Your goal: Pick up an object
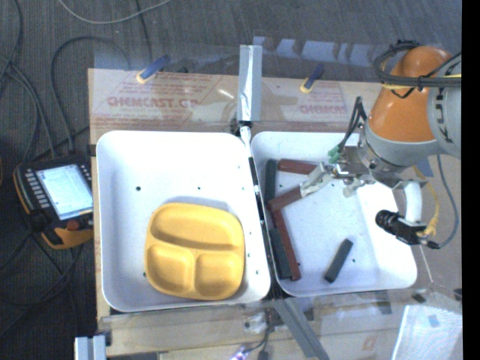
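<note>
Right now my pincer (321, 180) hangs over the upper part of the right shallow white bin (390, 276), its thin fingers spread apart and gripping nothing. Just beside its tips, to their left, lies a reddish-brown flat bar (294, 167), with a second reddish-brown bar (283, 199) just below. A long dark strip (279, 231) runs along the bin's left wall. A small dark grey block (338, 259) rests lower down, well apart from my pincer. The left white bin (120, 156) holds a yellow compartment tray (196, 250).

"chemcast" on the bench sheet (150, 102)
</note>
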